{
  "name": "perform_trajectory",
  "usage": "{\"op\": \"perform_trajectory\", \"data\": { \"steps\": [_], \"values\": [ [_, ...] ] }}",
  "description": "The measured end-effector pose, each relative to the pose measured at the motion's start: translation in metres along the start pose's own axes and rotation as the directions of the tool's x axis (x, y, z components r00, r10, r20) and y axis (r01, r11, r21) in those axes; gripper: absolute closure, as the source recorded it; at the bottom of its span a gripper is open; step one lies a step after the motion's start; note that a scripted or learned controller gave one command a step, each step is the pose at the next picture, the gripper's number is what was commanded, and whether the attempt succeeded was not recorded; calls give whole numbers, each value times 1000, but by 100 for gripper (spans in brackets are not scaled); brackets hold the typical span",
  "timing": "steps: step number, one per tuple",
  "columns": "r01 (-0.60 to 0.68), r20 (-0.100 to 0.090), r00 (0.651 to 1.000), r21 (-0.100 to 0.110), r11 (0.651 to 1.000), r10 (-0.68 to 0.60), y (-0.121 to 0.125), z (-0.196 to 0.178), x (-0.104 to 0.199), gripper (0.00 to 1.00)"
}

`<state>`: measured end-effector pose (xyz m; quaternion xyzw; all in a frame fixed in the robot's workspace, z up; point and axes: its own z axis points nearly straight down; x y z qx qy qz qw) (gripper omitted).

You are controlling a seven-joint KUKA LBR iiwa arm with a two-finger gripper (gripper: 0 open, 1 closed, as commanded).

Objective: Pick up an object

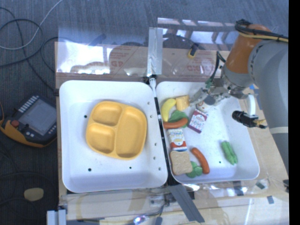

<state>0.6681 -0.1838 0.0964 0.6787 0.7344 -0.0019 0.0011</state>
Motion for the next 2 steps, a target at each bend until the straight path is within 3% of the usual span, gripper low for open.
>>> {"op": "perform_trajectory", "data": {
  "steps": [1, 2],
  "values": [
    [1, 3, 1000, 0, 1000, -1, 0, -10, 0, 100],
    [-12, -3, 1000, -2, 1000, 12, 4, -104, 36, 100]
  ]
}}
